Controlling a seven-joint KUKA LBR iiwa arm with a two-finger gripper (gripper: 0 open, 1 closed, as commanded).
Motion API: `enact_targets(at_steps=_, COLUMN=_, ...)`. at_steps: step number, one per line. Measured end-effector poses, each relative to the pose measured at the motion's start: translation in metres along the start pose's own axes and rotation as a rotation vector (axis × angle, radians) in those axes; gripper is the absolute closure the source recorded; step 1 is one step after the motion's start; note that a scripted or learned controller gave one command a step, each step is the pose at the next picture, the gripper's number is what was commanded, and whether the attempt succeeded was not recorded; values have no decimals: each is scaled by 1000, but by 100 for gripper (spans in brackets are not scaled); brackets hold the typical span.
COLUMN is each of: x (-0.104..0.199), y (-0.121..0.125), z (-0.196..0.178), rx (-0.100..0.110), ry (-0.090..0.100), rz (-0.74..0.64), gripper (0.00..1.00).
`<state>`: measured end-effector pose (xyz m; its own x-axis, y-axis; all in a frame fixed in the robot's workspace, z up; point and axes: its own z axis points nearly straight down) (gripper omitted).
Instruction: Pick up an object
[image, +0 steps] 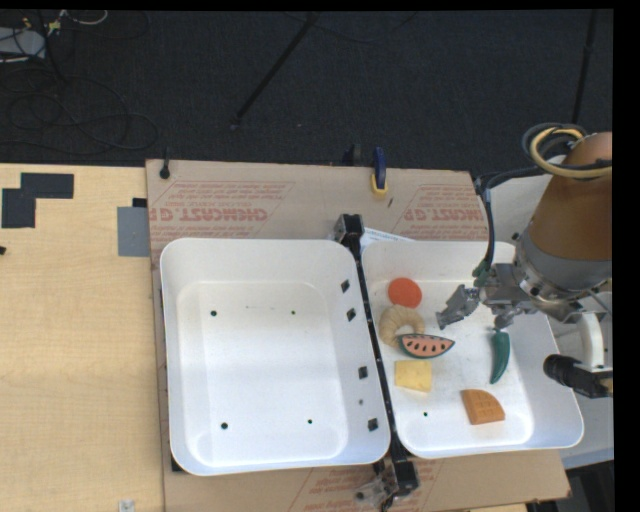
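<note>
Beneath the arm (570, 215), the right bin (545, 425) of smooth white plastic holds everything loose on the bench, and the left bin (255, 355) stands against its far side, away from the gripper. The gripper (480, 310) hangs over the right bin with its two dark metal fingers spread apart and nothing between them.

Just beyond the finger on the left-bin side lies the watermelon slice (428, 346), a flat crescent with a red, seeded face and a green rind; its long axis runs across the bin, roughly level. Touching it on the far side is a pale tan, curved croissant-like piece (396, 322). Below the slice, nearer the front rim, sits a yellow cheese-like block (414, 376). An orange wedge (482, 407) rests further toward the front rim, well apart from the gripper. A round orange-red fruit (404, 292) sits past the croissant-like piece. Closest to the gripper's other finger is the green chili pepper (499, 356), slender and glossy, its long axis running upright in the view, tip toward the front rim.
</note>
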<state>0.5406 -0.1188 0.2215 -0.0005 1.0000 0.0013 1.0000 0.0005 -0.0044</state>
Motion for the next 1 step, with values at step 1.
enact_targets(at_steps=1, x=-8, y=78, z=91, rx=-4, ry=-3, rz=-5, gripper=0)
